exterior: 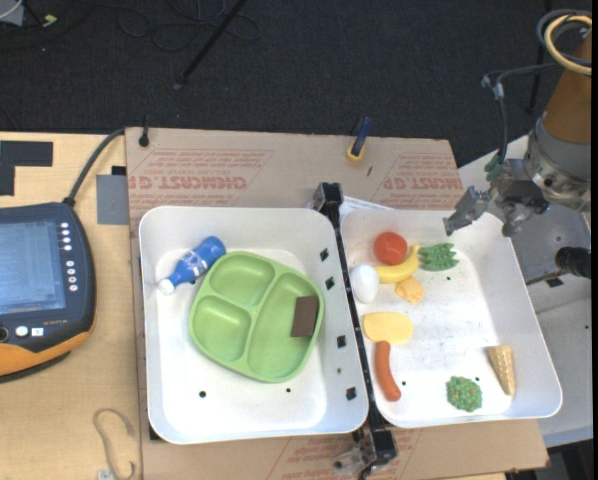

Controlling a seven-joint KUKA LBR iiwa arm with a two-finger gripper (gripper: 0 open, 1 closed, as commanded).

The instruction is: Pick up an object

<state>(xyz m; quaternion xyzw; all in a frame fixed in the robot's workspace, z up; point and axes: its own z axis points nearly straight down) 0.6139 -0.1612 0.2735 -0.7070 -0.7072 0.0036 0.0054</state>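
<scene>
The right bin point(524, 308) holds several toy foods: a red tomato point(390, 246), a yellow banana point(401, 266), a green leafy piece point(437, 257), a white egg point(364, 283), an orange chunk point(409, 290), a yellow piece point(387, 326), a red sausage point(386, 370), a green broccoli point(465, 393) and an ice cream cone point(501, 368). My gripper point(491, 214) hangs above the bin's far right corner, up and to the right of the leafy piece. Its fingers are spread open with nothing between them.
The left bin point(169, 388) holds a green divided plate point(249, 318) with a brown block point(305, 317) on it, and a blue bottle point(192, 264) beside the plate. A tablet point(29, 273) lies at the far left. A yellow-blue clamp point(358, 140) sits behind the bins.
</scene>
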